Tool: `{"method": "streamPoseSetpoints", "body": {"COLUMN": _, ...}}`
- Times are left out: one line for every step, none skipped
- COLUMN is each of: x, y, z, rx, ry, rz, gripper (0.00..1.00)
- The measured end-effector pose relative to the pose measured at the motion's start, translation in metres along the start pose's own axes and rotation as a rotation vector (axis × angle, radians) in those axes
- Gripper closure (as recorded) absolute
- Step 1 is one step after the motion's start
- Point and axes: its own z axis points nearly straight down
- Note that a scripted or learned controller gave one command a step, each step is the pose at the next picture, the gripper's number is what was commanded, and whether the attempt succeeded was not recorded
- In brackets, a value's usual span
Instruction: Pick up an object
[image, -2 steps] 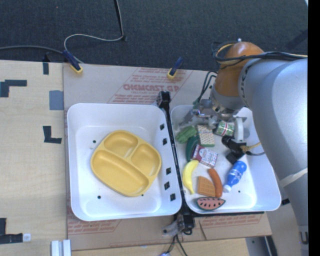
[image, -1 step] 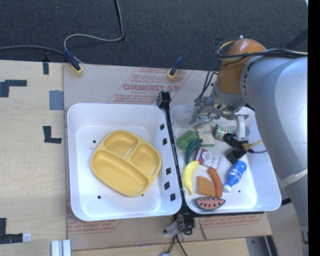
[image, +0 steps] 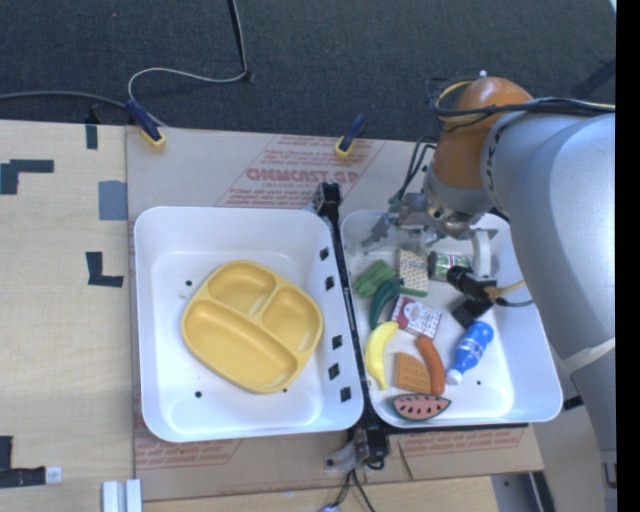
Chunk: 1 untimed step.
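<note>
Clutter in the right bin is the main hazard. The toys lie packed and mostly touching, so a descent could shove one piece into its neighbour, catch two at once, or close on an edge that slips free. The gripper hangs over that bin's far end, near the wall shared with the left bin. Whether it is spread or pressed together cannot be told from this angle, and no item is visibly in it. No single target is marked. The likeliest candidates lie just beside it: a tan cracker packet, a green pepper and a small green-labelled can. The can lies on its side and would probably roll if caught off-centre. Toward the near end are a red-and-white packet, a banana, a waffle with a sausage touching it, a blue bottle, and a watermelon slice by the near wall. The flat pieces look hard to get under. The left bin holds one yellow divided plate, lying flat with its compartments bare.
</note>
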Motion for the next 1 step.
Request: {"method": "streamPoseSetpoints", "body": {"x": 0.0031, "y": -0.0113, "z": 0.0087, "rx": -0.006, "ry": -0.002, "rz": 0.002, "gripper": 0.00}}
